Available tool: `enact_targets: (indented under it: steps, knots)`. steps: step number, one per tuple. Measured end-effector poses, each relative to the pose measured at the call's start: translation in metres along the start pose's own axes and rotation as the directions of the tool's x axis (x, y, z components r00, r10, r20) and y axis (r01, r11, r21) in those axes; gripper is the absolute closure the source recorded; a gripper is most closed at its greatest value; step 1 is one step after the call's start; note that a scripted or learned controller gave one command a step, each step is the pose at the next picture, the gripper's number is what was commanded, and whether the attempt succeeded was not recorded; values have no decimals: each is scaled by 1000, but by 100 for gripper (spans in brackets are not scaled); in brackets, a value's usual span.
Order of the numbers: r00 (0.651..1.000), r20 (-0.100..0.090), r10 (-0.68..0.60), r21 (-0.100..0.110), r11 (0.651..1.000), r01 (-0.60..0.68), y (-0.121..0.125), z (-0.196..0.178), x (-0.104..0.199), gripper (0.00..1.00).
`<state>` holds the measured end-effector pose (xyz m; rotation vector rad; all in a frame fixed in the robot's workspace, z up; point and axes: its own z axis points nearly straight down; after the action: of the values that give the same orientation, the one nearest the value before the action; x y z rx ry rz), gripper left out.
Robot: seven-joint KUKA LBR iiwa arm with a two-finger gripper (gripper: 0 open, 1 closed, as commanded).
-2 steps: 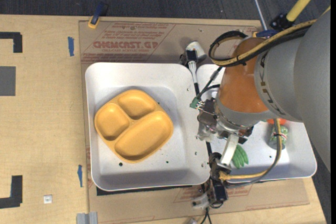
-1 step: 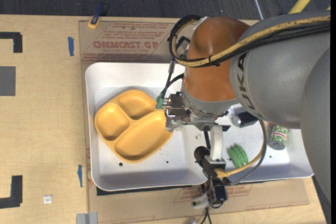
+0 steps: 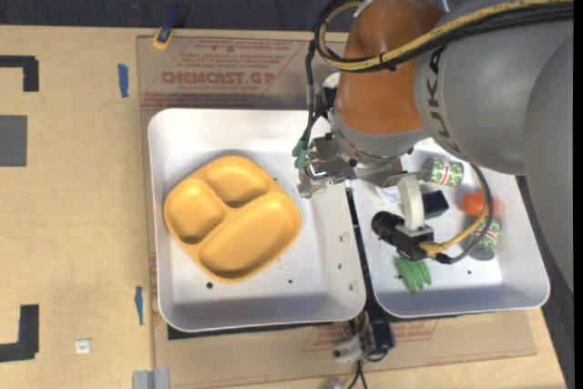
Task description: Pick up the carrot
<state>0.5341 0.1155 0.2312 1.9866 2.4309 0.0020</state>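
1. Left bin (image 3: 168,287): shallow white plastic with rounded corners. It holds a glossy yellow plate (image 3: 232,214) moulded into three rounded compartments, lying at a slant to the bin walls.
2. Right bin (image 3: 510,287): same white plastic and cluttered. The arm covers its far half.
3. Carrot (image 3: 472,203): a small, smooth, bright orange patch in the right bin, towards its right wall. A yellow-and-black cable (image 3: 460,237) curves just beside it, and the grey arm casing (image 3: 510,87) overhangs it from above.
4. Carrot axis: too little of it shows, so I can't tell its long axis or which way the tip points.
5. Neighbours of the carrot:
   - A small can (image 3: 444,170) with a green-and-white label lies on its side up-left of it.
   - A dark blocky item (image 3: 434,202) sits to its left.
   - A green, ridged, leafy-looking piece (image 3: 413,273) lies well apart at the near-left of the same bin.
6. Gripper (image 3: 321,167): metal hardware under the glossy orange band (image 3: 383,68), sitting over the seam where the two bins meet, at the left bin's right rim. Whether it is wide or narrow I can't tell, because the wrist blocks the view. Nothing is visibly held.
7. Carrot relative to gripper: it is off to the right and slightly nearer the camera, well apart, with the can and dark item between them.
8. Base: brown cardboard (image 3: 219,73) with red print lies under the bins on a tan bench (image 3: 64,223).
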Motion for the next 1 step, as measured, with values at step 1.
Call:
enact_targets:
  steps: [1]
  knots:
    - [999, -2, -51, 5, 999, 51, -6, 54, 92, 100]
